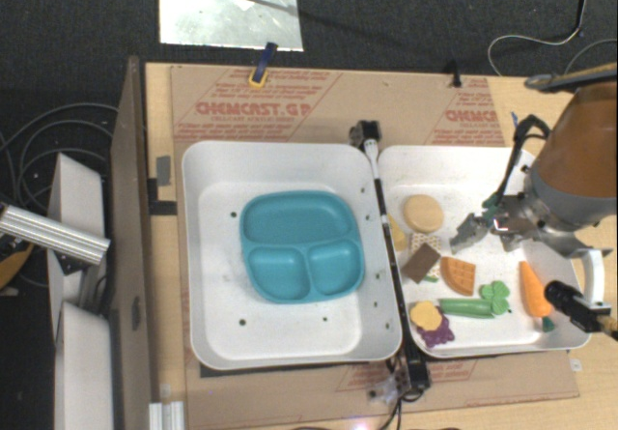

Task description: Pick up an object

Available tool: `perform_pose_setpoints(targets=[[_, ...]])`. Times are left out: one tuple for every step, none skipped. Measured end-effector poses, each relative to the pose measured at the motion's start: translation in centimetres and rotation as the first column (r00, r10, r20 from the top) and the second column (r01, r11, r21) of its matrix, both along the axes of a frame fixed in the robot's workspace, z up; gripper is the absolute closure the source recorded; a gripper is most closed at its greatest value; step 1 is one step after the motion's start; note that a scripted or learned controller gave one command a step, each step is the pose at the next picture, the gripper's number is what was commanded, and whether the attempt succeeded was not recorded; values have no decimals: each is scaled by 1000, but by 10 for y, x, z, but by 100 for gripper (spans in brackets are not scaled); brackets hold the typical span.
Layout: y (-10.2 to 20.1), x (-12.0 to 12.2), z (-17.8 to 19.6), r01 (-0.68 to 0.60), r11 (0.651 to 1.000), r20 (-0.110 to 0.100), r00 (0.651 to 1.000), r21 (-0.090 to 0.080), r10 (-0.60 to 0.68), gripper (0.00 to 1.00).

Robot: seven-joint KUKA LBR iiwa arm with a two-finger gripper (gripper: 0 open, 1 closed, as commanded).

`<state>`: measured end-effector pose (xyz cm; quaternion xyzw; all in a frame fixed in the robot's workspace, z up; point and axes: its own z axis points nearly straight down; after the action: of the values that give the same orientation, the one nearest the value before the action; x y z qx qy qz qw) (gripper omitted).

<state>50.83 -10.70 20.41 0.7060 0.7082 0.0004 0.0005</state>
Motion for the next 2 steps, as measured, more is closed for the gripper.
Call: perform_pose_setpoints(targets=[[-26,-25,-105,6,1000,-10,1000,1,-6,0],[-20,-20,-117,4,1000,4,1000,-1,-4,0]])
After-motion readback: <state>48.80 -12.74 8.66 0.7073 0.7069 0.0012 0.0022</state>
